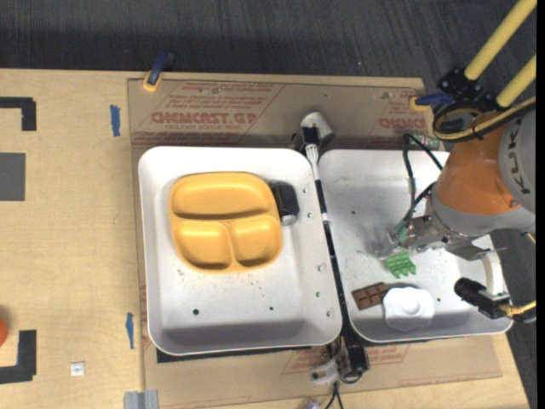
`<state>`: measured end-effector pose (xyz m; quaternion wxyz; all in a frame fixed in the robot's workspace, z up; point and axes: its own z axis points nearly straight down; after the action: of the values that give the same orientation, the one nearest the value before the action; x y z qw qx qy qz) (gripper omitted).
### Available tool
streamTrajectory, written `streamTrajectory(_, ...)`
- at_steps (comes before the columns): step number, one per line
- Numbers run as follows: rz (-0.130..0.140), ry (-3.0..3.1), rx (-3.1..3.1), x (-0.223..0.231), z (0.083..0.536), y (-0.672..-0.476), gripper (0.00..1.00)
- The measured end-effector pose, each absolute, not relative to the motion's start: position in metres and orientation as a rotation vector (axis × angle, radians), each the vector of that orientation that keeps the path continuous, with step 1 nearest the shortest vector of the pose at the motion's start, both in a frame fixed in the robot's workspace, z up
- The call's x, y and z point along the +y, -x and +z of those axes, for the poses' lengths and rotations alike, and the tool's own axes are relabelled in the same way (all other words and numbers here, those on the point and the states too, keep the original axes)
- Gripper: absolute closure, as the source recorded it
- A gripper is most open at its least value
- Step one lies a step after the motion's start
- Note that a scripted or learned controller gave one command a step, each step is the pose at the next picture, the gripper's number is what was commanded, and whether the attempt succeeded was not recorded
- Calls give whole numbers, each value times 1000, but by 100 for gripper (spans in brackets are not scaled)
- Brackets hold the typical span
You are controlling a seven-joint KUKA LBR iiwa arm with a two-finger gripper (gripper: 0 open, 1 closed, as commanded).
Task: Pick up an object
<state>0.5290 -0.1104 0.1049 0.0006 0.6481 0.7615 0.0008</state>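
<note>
Grey arm (511, 164), orange band, black cables.

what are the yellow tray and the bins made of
Yellow tray: probably molded plastic, with a smooth satin sheen and rounded compartments. Left bin and right bin: glossy white, probably plastic or enamelled metal, with soft highlights along rounded rims; the look leaves it open.

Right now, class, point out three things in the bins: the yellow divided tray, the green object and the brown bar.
yellow divided tray (226, 220), camera view, its centre where the dividers meet.
green object (400, 265), camera view, its middle.
brown bar (369, 296), camera view, its top face.
</note>
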Motion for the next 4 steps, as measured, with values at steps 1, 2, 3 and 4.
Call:
streamTrajectory(1,0,-2363,2069,-74,184,-479,100)
streamTrajectory(2,-1,-2643,1697,-70,184,-481,100)
streamTrajectory(3,1,-2648,1689,-124,85,-480,100)
streamTrajectory(4,1,-2714,1578,-180,85,-480,100)
